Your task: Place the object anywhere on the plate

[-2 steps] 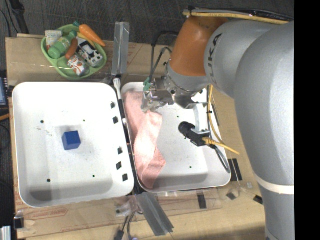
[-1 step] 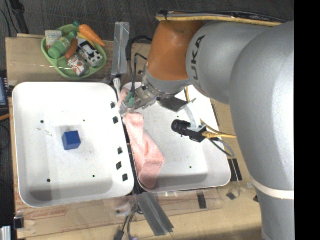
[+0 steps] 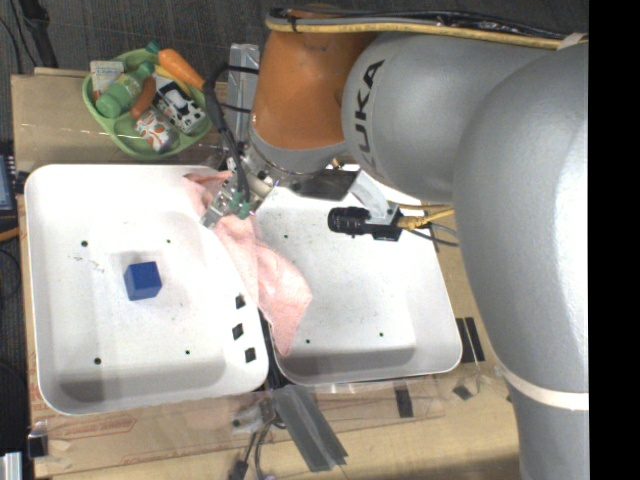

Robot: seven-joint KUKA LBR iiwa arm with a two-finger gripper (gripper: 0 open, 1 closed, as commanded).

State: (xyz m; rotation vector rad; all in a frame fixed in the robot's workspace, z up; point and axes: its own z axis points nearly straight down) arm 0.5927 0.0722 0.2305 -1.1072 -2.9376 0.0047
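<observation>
Grey and bulky, the arm (image 3: 480,168) takes up the space to the right of the pink cloth (image 3: 280,288) and rises over it, its orange band (image 3: 300,98) sitting above the cloth's upper end.

Well to the left of the cloth lies the left bin (image 3: 60,183), white and shallow, with a few small dark dots on its floor. The blue cube (image 3: 143,279) rests on that floor, apart from the cloth and touching nothing but the bin. Up and to the left of the cloth, beyond the bin's far rim, a green bowl (image 3: 105,118) stands on the tabletop (image 3: 150,438); it holds a jumble of small toy foods, an orange carrot-like piece (image 3: 180,66) among them (the rest are too small to name).

The cloth itself is draped over the wall where the two bins meet, running from its upper end, near the bins' far side, down toward their near edge. Three small black squares (image 3: 240,330) show on the left bin's wall just beside the cloth's lower part.

At the cloth's upper end sit the jaws, right against the fabric. How far they are open cannot be told, nor whether any cloth lies between them.

Just right of the cloth is the right bin (image 3: 360,298), its floor partly covered by the cloth's edge. A short black fitting (image 3: 360,222) hangs under the arm, above that bin and to the right of the cloth's upper end.
</observation>
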